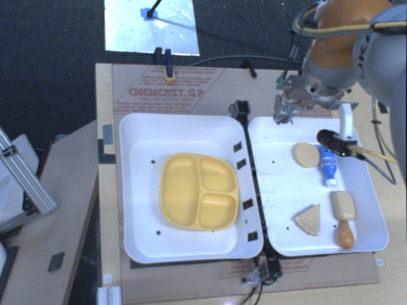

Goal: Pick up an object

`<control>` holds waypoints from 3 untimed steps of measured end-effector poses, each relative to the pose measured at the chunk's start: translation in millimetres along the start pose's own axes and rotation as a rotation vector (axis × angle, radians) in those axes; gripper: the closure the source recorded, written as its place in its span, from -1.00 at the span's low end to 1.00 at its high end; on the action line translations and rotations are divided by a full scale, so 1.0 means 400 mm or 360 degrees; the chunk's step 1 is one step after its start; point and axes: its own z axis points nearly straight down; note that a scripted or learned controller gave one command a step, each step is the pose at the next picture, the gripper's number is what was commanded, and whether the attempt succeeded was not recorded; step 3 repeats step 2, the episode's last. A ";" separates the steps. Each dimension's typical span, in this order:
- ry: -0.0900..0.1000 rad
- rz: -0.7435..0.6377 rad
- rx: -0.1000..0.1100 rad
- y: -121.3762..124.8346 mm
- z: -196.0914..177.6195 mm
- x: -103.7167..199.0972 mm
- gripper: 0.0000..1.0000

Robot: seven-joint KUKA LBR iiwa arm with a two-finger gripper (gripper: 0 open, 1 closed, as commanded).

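A grey KUKA arm [381,49] with an orange band reaches in from the right over a bench [76,170] bearing two shallow white bins side by side. We see its gripper [285,113] at the far left corner of the right bin [362,246], close to the black divider [253,170] between the bins; we cannot tell whether it is open or closed, and we see nothing in its grasp.

The things to be picked lie apart from the gripper, nearer the camera in the right bin. A round tan disc [306,155] lies toward the bin's far side, with a blue bottle [328,168] just beside it on the right, its white cap pointing toward the near edge. Below the bottle lies a tan block [343,204], and an orange-brown rounded piece [344,236] touches its near end; we cannot tell whether the two are one thing. A tan wedge [309,220] lies to the left of the block, near the bin's front wall.

In the left bin [137,138], a yellow divided plate [199,191] lies flat near the middle, three compartments facing up. Both bins rest on a cardboard sheet [184,84] printed in red.
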 end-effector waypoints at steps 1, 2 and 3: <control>0.0001 -0.0002 0.0000 -0.009 0.035 0.151 1.00; -0.0001 0.0001 0.0001 -0.043 0.064 0.276 1.00; -0.0001 0.0001 0.0001 -0.043 0.064 0.276 1.00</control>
